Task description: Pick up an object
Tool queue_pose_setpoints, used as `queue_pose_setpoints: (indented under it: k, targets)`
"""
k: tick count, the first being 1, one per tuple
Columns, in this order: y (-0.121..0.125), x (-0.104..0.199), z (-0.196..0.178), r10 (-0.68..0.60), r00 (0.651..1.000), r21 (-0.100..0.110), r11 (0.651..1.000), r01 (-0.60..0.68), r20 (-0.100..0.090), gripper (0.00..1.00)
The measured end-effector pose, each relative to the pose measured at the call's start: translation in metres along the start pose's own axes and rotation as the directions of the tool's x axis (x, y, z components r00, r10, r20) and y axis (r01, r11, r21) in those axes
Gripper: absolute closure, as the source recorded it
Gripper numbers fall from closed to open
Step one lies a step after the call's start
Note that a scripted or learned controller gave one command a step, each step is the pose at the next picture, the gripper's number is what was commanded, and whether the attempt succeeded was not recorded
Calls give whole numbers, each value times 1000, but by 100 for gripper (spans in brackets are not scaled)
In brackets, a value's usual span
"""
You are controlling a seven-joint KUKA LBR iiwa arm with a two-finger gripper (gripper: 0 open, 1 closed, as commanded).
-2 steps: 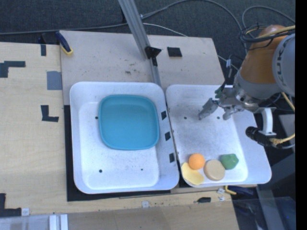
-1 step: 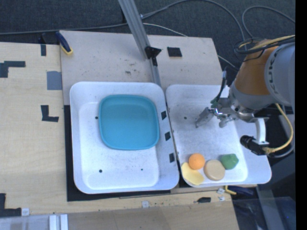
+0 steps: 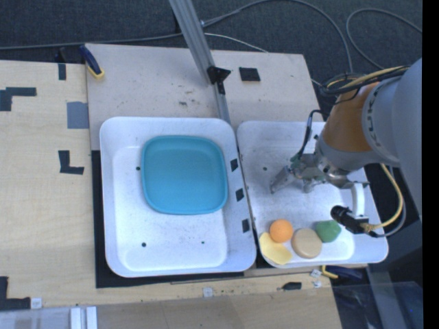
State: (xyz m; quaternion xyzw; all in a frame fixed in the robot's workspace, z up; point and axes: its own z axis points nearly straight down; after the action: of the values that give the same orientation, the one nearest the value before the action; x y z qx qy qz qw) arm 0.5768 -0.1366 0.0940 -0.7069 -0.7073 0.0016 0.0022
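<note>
Over the right bin (image 3: 257, 142), the gripper (image 3: 282, 181) hangs low above the bare white floor, roughly mid-bin, pointing left. Its fingers (image 3: 277, 183) look spread apart with nothing between them, though they are small and somewhat blurred. The grey arm (image 3: 405, 112) with its orange band (image 3: 343, 125) enters from the right.

Objects lie clustered along the near edge of the right bin: an orange ball (image 3: 280, 230), a tan rounded object (image 3: 306, 242) just right of it, a green object (image 3: 328, 231) further right, and a yellow object (image 3: 273, 252) partly under the ball and the tan one. All four sit near of the gripper and apart from it.

Left bin (image 3: 116, 184) holds a blue square plate (image 3: 184, 174), lying flat toward its far side.

Both bins rest side by side on the surface (image 3: 41, 184).
</note>
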Motion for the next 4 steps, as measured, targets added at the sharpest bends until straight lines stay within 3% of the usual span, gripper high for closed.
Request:
queue_pose_setpoints:
  k: [1, 3, 4]
  targets:
    - [1, 0, -13, -1, 1000, -4, 1000, 1, 0, 100]
    - [16, 13, -114, -1, 1000, -9, 1000, 1, 1, 100]
    - [7, 15, -168, 0, 1000, -10, 1000, 0, 1, 100]
